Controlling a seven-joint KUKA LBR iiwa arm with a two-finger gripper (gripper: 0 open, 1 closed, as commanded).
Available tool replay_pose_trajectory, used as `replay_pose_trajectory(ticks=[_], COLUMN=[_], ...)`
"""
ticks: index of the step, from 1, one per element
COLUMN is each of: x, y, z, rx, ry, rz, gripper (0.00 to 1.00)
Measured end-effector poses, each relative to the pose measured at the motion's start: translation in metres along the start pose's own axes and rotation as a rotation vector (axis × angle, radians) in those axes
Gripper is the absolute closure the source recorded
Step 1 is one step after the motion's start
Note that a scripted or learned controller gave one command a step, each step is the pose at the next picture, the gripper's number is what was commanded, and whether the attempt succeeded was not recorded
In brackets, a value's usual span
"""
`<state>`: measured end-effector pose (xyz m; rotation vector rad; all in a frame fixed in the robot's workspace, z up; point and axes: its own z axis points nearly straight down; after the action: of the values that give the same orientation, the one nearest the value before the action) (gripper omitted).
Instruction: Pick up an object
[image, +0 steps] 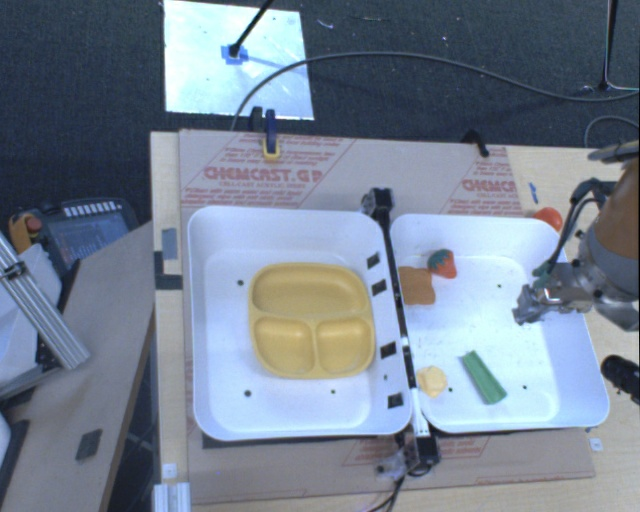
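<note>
The right bin (560, 400) holds a green block (482, 377) near its front, a small yellow piece (432, 381) at the front left, an orange-brown slab (417, 286) at the left wall and a red and green strawberry-like toy (442, 263) behind it. My gripper (529, 306) hangs over the right part of that bin, right of the slab and up-right of the green block. I see nothing between its fingers.
The left bin (215, 300) carries a yellow three-compartment tray (310, 318). A black clipped divider (392, 320) runs between the bins. An orange-red object (547, 216) lies outside the right bin's back right corner. Cables and a metal plate (237, 60) lie beyond the bench.
</note>
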<state>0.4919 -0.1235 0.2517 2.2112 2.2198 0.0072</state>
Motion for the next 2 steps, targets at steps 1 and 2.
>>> replay_pose_trajectory(ticks=[1, 2], x=[0.000, 0.044], y=[0.002, 0.005], z=[-0.030, -0.015], rx=[0.005, 0.007], ry=[0.002, 0.004], rz=[0.000, -0.004], gripper=[1.00, 1.00])
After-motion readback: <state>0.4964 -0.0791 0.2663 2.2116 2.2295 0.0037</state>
